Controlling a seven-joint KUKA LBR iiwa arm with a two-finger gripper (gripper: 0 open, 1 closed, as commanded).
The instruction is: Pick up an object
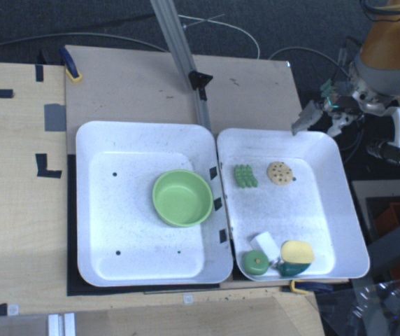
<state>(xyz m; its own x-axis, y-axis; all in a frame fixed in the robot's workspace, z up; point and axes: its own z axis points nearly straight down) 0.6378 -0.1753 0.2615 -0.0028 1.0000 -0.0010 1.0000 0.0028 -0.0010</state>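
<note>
While the gripper [317, 117] hangs above the right bin's [340, 187] far rim, jaws apart and empty, the cookie [279, 173] lies flat near that bin's far end, beside a green piece [245, 176]. Likely light, stiff, brittle; pinch across its edges.

Arm enters at the upper right; orange band [385, 44] visible above the wrist. Gripper [319, 117] sits past the far right corner of the right bin [340, 208], outside its rim. Two grey fingers [305, 120] spread apart, angled down and left, nothing between them.
</note>
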